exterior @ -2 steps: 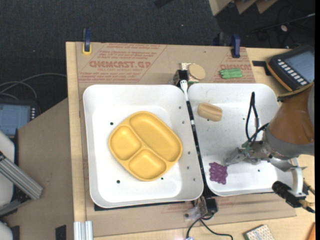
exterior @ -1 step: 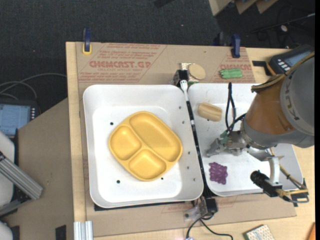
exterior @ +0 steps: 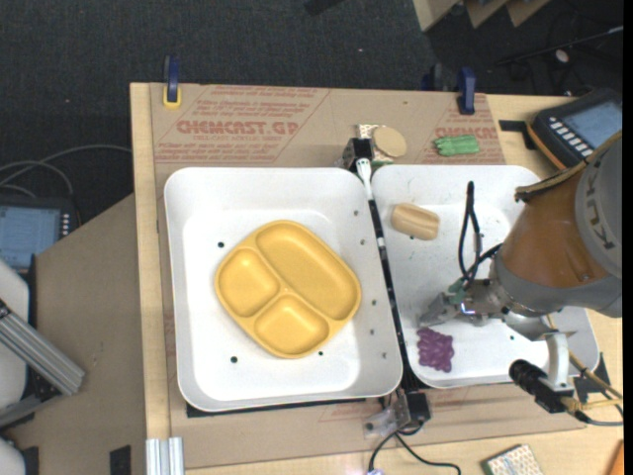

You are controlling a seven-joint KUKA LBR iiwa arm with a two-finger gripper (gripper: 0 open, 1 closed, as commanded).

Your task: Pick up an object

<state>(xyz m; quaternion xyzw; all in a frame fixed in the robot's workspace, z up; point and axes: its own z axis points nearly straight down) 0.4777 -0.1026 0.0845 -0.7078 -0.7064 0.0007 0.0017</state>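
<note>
Purple grapes (exterior: 434, 348): right bin (exterior: 499, 181), near front wall, long axis front-to-back.
Tan roll (exterior: 415, 221): same bin, apart.
Yellow tray (exterior: 287, 287): left bin (exterior: 188, 265).
My gripper (exterior: 442, 310): just above grapes; grip state unreadable.

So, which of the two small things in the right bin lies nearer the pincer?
The purple grape bunch, just below the pincer. The tan bread roll lies farther, toward the bin's far end.

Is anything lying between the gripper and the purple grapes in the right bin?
No. In the camera view the gripper sits just above the purple grapes, with bare white floor of the right bin between them.
</note>
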